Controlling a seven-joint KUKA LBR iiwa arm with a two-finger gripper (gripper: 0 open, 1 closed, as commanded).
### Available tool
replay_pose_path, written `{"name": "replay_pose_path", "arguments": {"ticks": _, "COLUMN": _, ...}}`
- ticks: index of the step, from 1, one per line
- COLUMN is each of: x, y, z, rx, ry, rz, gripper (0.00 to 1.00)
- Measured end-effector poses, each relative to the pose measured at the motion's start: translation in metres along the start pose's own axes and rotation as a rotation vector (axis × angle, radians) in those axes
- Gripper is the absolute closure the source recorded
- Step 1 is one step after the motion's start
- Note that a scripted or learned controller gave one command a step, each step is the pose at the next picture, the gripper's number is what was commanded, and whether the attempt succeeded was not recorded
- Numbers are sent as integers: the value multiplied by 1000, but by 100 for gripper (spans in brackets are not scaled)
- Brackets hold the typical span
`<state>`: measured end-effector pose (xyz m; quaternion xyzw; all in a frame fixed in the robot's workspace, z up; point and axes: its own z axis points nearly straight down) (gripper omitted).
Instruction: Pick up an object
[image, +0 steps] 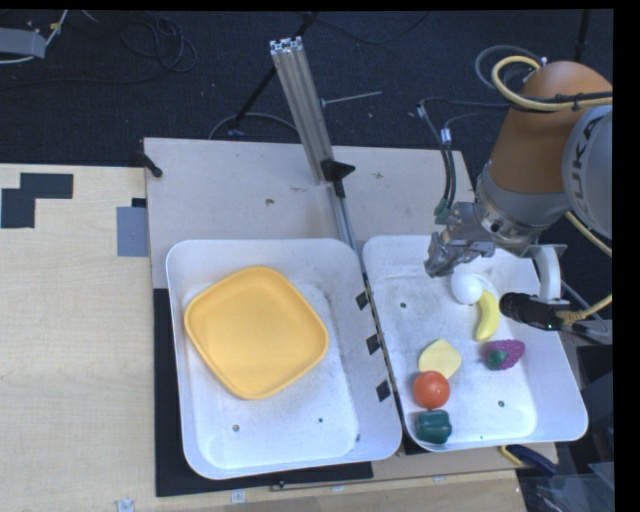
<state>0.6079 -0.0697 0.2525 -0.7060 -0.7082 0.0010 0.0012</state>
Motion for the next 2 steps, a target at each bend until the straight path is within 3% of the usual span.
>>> {"name": "replay_pose_path", "arguments": {"ticks": 2, "x": 116, "y": 3, "z": 8, "rx": -1, "ry": 0, "rz": 0, "gripper": 100}}
